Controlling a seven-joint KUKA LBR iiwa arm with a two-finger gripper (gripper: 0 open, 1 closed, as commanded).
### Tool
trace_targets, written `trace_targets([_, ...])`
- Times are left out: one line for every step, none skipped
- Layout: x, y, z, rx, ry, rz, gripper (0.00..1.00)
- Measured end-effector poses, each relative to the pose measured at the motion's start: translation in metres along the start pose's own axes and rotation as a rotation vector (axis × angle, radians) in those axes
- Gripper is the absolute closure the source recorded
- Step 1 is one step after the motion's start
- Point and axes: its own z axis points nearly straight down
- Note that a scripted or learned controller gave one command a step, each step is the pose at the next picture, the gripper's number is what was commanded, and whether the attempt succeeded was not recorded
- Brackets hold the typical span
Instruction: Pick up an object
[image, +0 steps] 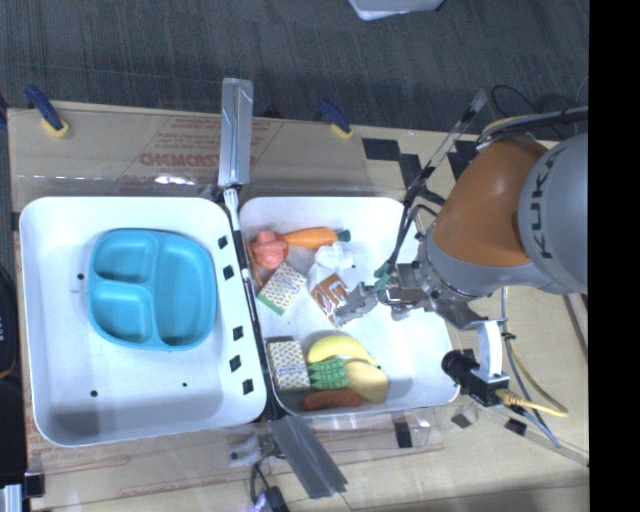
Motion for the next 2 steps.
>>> trace_targets([-0.035, 0.07, 0.082, 0.002, 0.0, -0.058, 0.0])
trace_targets([-0.032, 0.086, 0.133, -0.002, 0.0, -0.192, 0.0])
